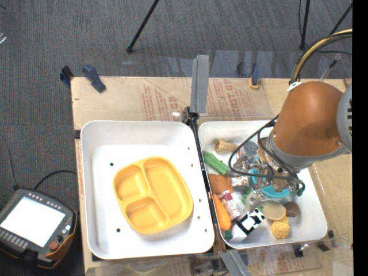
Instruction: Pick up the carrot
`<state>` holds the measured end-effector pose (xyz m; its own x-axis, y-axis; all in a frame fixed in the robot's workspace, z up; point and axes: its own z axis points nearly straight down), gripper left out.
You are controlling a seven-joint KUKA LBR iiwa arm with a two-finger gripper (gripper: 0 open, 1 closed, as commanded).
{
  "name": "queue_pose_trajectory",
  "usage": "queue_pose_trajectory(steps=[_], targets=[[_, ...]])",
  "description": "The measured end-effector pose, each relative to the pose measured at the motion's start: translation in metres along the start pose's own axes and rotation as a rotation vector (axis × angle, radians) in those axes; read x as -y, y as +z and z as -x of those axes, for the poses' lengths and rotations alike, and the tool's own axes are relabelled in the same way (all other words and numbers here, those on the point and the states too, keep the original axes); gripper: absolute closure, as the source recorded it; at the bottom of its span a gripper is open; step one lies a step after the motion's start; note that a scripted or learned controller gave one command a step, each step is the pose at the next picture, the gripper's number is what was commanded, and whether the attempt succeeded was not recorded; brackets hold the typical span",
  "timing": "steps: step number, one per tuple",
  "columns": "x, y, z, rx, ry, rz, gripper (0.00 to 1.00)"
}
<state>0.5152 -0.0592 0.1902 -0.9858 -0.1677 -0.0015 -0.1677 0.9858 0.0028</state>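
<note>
Carrot (pixel 222 211), lower centre of frame — likely light, stiff, smooth; grip mid-length — gripper (pixel 270 184) state cannot be told.

A yellow divided plate (pixel 153 195) lies in the left bin (pixel 92 154). The right bin (pixel 313 223) holds an ice-cream cone (pixel 225 146), a green vegetable (pixel 215 163), a corn cob (pixel 280 229) and a black-and-white toy (pixel 249 221). A handheld pendant (pixel 34 226) sits on the floor at lower left.

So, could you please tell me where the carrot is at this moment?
The carrot lies in the right bin, along its left wall near the front, just right of the divider, with a small bottle beside it.
</note>
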Motion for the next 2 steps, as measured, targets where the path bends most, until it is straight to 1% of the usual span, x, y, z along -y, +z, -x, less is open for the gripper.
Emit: queue_pose_trajectory(steps=[1,2], targets=[[0.101,-0.065,0.028,0.006,0.037,-0.007,0.0],[0.065,0.014,0.016,-0.008,-0.045,0.002,0.0]])
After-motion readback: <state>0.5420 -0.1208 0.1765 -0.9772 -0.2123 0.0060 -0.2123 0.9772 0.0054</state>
